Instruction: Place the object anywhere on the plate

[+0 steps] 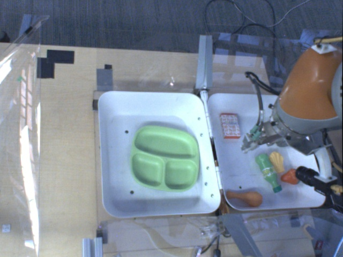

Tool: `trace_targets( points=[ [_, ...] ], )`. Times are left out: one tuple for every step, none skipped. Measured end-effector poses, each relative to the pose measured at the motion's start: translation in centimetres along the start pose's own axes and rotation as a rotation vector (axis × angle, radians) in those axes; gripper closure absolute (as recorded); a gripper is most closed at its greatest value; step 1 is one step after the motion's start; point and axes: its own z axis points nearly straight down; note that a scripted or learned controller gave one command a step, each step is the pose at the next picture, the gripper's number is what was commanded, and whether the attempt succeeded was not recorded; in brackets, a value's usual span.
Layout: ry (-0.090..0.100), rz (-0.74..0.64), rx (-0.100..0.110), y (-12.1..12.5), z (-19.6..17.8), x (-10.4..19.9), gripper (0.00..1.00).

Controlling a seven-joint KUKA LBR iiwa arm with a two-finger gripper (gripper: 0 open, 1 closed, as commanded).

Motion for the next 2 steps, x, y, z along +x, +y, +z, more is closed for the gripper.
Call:
trace_targets(
  points=[
    [0.000,0.113,0.003,-3.5,2.9,-7.6,1.00],
    [0.001,0.171,0.002,-0.4,1.8,2.7,1.00]
  ],
)
